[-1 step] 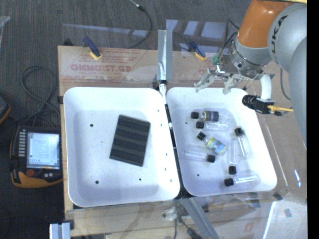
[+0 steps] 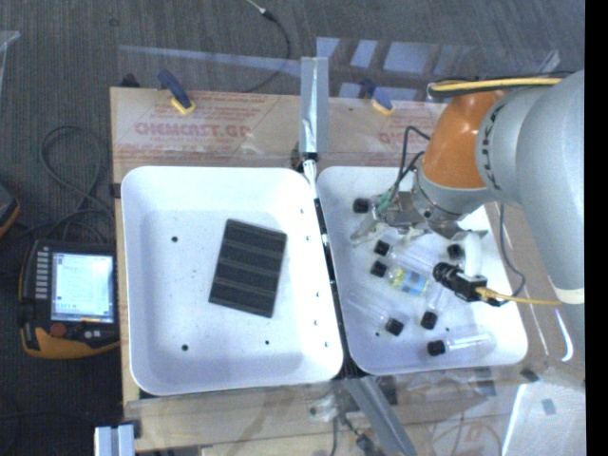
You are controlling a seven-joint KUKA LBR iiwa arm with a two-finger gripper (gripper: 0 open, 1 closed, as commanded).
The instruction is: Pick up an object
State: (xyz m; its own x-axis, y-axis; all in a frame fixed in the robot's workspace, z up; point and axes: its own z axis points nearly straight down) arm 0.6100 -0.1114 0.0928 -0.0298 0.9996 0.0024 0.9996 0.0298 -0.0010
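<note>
The tabletop (image 2: 228, 126), a brown board with red lettering, is seen across the middle of the frame, with two blue clamps (image 2: 175, 91) at its upper edge. The grey arm (image 2: 546, 150), with its orange band (image 2: 461, 145), is seen entering from the upper right of the frame. Two white bins are carried side by side. The left bin (image 2: 152, 350), in the centre left of the frame, is occupied by a dark ribbed rectangular block (image 2: 248, 267), laid flat and slightly tilted, well apart from the walls. The right bin (image 2: 356, 335), in the centre right, is strewn with small clear tubes with black caps (image 2: 410, 281), scattered over its floor from the upper left corner to the lower right. The gripper (image 2: 404, 218) is seen low over the upper part of the right bin, among these tubes. Whether the fingers are spread or closed cannot be told, nor whether anything is held between them. At the left edge of the frame, a handheld control pendant (image 2: 68, 297) with a lit screen is seen on the floor beside a coiled black cable (image 2: 66, 160).
</note>
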